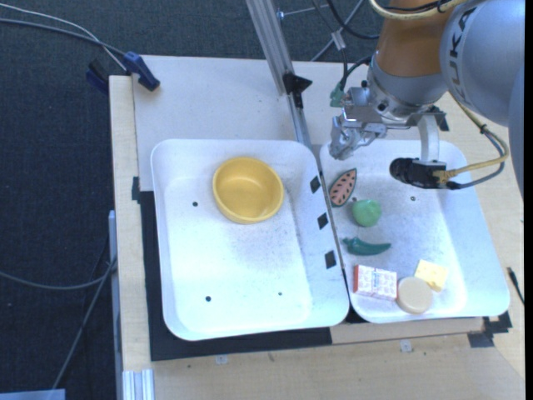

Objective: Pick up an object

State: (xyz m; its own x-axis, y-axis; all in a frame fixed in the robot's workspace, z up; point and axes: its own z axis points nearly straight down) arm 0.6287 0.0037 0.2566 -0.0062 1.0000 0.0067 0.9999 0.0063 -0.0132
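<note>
Nearest my camera is the wooden bench edge, pale and bare along the bottom. On it I see two shallow white bins side by side. The left bin holds a yellow bowl, upright, in its far half. The right bin holds the smaller items. A red-and-white box lies near the front rim, and just beside it on the right sits a round beige disc, which touches a yellow cheese wedge behind it. Farther back, a watermelon slice lies near the divider between the bins, with a green ball just beside it and a green pepper closer to me.

My grey arm with its orange band reaches in from the right. The gripper hangs over the far left corner of the right bin, just beyond the watermelon slice. I cannot tell how its fingers stand, and I see nothing held.
</note>
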